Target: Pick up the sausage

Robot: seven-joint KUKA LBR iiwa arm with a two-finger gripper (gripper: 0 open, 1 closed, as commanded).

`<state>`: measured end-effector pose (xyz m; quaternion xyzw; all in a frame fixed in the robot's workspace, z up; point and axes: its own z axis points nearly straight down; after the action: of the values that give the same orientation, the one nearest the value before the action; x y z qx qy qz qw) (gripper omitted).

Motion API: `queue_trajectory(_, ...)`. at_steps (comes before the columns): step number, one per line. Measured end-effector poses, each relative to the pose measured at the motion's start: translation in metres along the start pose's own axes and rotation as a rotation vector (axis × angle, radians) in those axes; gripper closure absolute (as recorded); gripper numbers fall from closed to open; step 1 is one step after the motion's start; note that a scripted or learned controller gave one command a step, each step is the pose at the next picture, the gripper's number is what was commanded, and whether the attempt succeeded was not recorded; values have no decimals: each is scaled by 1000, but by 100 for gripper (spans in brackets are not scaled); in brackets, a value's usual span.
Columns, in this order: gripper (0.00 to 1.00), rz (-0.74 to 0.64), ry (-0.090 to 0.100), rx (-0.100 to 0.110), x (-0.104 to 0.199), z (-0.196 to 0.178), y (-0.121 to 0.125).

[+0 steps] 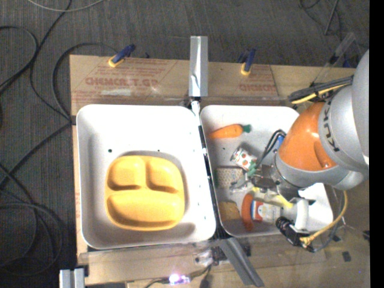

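Sausage: a reddish-orange sausage (246, 213) lies in the right bin (252, 109), close to the bin's bottom edge and about midway along it, its length running roughly from top to bottom of the view.
Beside the sausage: a small bottle (268, 210) with a white and red label lies against its right side; a brown bread-like piece (228, 210) sits just to its left, near the bin's bottom left corner.
Gripper: the gripper (257, 177) hangs over the middle of the right bin, above the sausage in the view and apart from it.
Gripper state: cannot tell whether it is wide or narrow; dark metal parts and the wrist crowd that spot, and nothing is seen held.
Arm: the arm (312, 149), with its orange band, covers the bin's right side.
Other things in the right bin: a grey speckled piece (227, 176) lies by the left wall; a small white packet (242, 157) with red marks sits above it; a carrot (227, 131) lies near the top left corner, green end to the right.
Left bin: the left bin (96, 179) carries a yellow divided plate (146, 192) toward its bottom edge.
Bench: a brown board (144, 80) under the bins has a clamp (121, 55) at its top edge.
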<state>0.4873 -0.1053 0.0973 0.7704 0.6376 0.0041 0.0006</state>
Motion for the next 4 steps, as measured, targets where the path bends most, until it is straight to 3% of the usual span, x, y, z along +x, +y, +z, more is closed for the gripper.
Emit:
queue_trajectory(1, 100, -1, 2, 4, 1, -8, -1)
queue_trajectory(2, 100, 152, -10, 8, 89, -119, 34)
queue_trajectory(3, 0, 153, -11, 8, 89, -119, 34)
queue_trajectory(4, 0, 206, -10, 12, 78, -85, -19)
